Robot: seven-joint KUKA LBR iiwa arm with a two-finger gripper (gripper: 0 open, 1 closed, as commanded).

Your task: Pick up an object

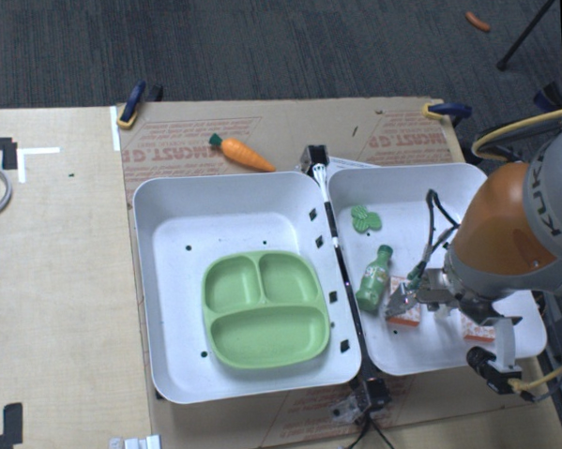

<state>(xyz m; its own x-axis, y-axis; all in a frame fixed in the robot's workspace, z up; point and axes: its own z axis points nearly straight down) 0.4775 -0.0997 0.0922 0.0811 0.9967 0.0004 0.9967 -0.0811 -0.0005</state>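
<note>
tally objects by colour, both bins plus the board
Green: 3 - divided plate, bottle, small leafy piece
Orange: 1 - carrot, on the cardboard outside the bins
Red-and-white: 2 - packets and, by the gripper
Total: 6

Robotics lab: two shallow white plastic bins [161, 272] sitting on clamped brown cardboard sheet [285, 129], grey carpet [252, 37] surrounding, black cables [367, 430] trailing, tape markers.
</note>
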